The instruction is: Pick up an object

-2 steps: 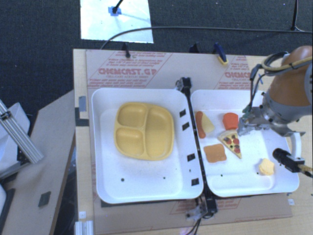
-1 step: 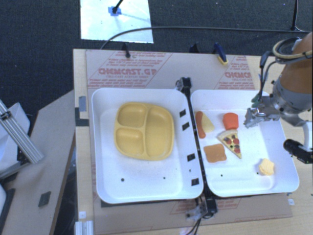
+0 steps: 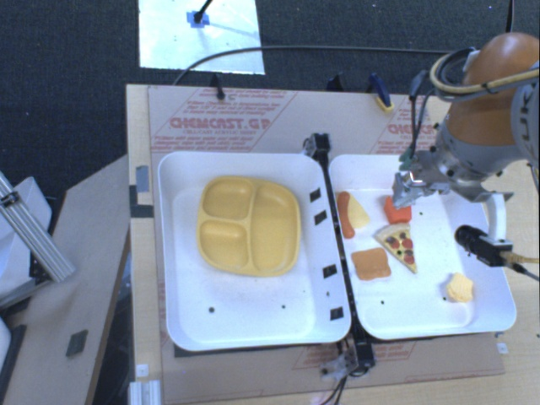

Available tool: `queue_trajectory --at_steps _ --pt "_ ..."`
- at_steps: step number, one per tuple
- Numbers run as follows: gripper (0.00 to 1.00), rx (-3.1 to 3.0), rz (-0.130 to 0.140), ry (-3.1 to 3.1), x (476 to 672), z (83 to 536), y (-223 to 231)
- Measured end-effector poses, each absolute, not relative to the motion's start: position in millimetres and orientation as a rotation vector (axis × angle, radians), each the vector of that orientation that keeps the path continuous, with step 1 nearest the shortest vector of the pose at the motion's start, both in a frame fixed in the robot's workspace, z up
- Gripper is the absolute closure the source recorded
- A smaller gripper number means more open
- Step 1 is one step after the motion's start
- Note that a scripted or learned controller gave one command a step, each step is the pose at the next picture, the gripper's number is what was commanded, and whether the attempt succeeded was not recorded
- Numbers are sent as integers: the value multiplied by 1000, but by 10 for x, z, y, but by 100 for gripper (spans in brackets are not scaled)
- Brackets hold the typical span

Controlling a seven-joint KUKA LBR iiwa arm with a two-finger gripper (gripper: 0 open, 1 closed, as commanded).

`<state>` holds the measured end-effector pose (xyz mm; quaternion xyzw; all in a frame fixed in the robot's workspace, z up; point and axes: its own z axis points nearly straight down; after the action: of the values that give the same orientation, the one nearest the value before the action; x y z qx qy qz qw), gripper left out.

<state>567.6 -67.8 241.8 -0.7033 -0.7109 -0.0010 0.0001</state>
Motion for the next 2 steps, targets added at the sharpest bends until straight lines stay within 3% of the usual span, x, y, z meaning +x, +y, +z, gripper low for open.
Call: queue_trajectory --at_steps 2 --pt "100 -2209 -4 -2234 6004 2515 445"
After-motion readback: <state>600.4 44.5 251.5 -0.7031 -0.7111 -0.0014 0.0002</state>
